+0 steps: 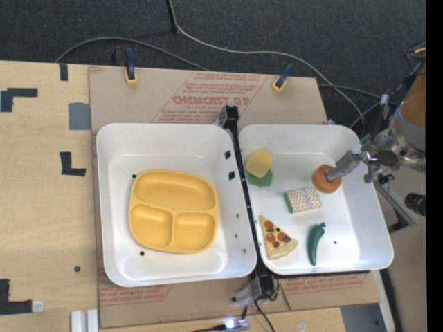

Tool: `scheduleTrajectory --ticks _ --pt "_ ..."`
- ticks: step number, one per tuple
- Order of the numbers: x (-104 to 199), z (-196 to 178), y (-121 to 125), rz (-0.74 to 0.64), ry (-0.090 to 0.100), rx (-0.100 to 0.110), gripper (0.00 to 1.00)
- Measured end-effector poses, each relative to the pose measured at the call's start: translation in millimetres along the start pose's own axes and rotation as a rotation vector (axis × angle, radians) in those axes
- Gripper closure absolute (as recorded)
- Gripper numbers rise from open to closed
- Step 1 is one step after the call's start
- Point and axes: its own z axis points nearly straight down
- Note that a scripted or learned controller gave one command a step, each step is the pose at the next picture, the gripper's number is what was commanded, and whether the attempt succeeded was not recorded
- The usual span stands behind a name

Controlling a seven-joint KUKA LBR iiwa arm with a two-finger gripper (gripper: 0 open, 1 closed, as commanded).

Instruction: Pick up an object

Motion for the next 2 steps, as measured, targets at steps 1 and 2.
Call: scheduleTrajectory --ticks 1,2 --pt "0 -7 3 -0.004 -0.003 -0.012 0.0" --pt "2 37 -1 -0.004 -0.002 -0.009 0.0"
